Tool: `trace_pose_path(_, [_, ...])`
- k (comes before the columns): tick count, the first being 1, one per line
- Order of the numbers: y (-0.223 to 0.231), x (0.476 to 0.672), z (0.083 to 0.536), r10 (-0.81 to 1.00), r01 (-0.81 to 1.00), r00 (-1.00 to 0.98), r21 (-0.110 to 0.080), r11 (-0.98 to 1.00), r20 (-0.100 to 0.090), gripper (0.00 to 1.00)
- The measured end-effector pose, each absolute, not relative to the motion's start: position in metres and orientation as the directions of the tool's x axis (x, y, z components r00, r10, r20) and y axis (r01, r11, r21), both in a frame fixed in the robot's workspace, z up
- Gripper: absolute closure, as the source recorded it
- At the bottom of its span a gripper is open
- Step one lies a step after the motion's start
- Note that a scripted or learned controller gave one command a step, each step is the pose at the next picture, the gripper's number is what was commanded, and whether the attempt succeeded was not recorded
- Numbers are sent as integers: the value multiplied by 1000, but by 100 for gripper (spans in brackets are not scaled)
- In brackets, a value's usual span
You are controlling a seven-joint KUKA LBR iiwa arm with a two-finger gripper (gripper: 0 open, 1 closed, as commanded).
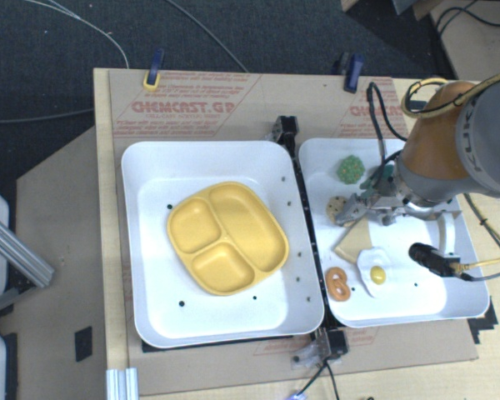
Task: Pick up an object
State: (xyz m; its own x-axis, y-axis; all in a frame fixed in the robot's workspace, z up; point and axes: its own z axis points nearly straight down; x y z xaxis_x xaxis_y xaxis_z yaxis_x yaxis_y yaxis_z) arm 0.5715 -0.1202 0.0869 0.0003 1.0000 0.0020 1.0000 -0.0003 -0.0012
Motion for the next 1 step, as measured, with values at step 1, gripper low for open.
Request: trace_pose_path(1, [-119,574,99,1000,1000,0,6,0,3,100])
